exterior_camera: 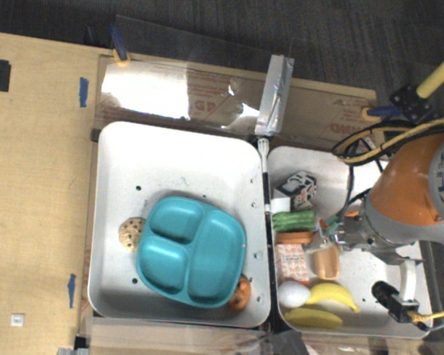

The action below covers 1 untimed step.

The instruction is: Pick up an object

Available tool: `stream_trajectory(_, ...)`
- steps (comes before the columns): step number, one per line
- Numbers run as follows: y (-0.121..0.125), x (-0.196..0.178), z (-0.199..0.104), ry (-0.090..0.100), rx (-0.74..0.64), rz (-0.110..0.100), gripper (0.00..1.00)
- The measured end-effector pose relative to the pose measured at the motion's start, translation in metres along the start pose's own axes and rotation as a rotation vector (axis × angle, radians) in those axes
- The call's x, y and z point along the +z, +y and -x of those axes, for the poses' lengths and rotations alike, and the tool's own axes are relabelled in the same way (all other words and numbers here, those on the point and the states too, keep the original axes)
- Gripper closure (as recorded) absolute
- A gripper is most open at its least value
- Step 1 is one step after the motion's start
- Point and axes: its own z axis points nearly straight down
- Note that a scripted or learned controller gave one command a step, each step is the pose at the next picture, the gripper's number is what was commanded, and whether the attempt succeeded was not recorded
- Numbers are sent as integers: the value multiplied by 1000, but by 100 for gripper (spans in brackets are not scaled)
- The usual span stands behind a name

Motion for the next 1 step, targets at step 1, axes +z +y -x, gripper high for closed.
stream_trajectory(1, 78, -89, -73, 5, 58, -4, 100)
